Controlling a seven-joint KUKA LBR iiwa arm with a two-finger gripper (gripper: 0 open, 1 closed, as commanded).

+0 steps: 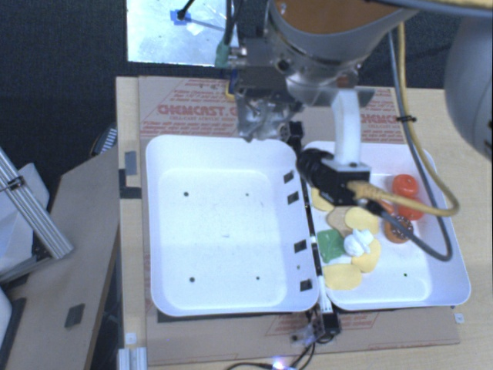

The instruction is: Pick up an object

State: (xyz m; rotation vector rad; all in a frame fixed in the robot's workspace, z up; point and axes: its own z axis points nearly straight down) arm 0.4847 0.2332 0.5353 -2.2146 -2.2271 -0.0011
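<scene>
Task things: a loose cluster of small pieces lies in the right bin (pixel 420 287), most of it against that bin's left wall.
Yellow pieces (pixel 362 220): several flat, rounded slices run from the middle of the left wall towards the near edge. The nearest one (pixel 343 278) is an oval whose long axis lies roughly along the near edge, left to right. The others are too round for a clear direction.
Green piece (pixel 330 245): blocky, hard against the left wall and touching the yellow slices. No clear long axis.
White piece (pixel 356 245): small and lumpy, sitting on the yellow slices just beside the green one.
Red object (pixel 405 185): rounded, towards the far right corner of the right bin and apart from the cluster. Its heading cannot be told.
Orange disc (pixel 397 230): round and speckled, just nearer than the red object and partly crossed by a cable.
Writing: the cardboard sheet (pixel 166 126) under both bins carries red print. "CHEMCAST" reads along its far edge, behind the left bin (pixel 223 230). More red letters behind the right bin and along the near edge are too broken to read.
Claw (pixel 266 132): metallic, hanging over the far right corner of the left bin, at its rim. Nothing is visibly held. Whether it is open or closed cannot be told.
Worktop (pixel 127 114): pale tan, with the sheet and both bins resting on it.
</scene>
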